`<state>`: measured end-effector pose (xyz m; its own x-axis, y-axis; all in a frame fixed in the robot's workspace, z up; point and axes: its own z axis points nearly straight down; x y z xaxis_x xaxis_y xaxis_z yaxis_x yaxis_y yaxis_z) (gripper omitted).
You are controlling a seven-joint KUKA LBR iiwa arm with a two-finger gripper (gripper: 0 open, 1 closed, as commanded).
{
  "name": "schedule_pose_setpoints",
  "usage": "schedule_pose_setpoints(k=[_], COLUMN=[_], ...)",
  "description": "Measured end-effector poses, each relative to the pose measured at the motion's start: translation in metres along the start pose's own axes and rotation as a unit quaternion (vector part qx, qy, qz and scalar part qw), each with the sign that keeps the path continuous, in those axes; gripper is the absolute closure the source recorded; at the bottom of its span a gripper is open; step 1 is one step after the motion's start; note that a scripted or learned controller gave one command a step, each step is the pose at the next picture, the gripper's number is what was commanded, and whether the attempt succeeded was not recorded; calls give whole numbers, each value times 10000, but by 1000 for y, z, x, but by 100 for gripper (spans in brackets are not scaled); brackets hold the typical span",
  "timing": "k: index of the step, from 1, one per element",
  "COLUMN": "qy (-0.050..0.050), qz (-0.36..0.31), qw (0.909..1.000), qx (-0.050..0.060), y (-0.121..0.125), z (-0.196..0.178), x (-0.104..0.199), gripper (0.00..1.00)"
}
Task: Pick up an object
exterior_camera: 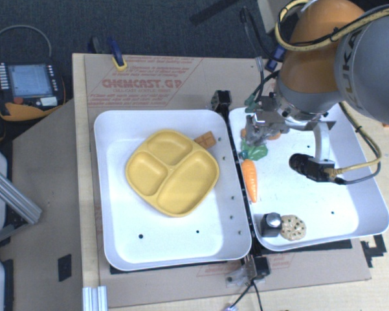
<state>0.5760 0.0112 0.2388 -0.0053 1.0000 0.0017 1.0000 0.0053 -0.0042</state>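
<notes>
Hovering over the carrot [248,179] top by the bin wall [233,149], gripper [259,129], grip state unclear, risks slipping off

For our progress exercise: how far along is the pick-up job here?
Done: the pincer has reached the right bin, above the toy carrot's leafy end. In hand: no object is visibly lifted. Left: grasping and raising something; the carrot and cookie lie on the bin floor.
</notes>
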Motion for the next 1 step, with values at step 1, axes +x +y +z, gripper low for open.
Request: schedule_pose_setpoints(k=[1], qy=[2], qz=[-2], qw=[10000], qx=[-4], y=[-13], z=[-4], x=[56], gripper=[100])
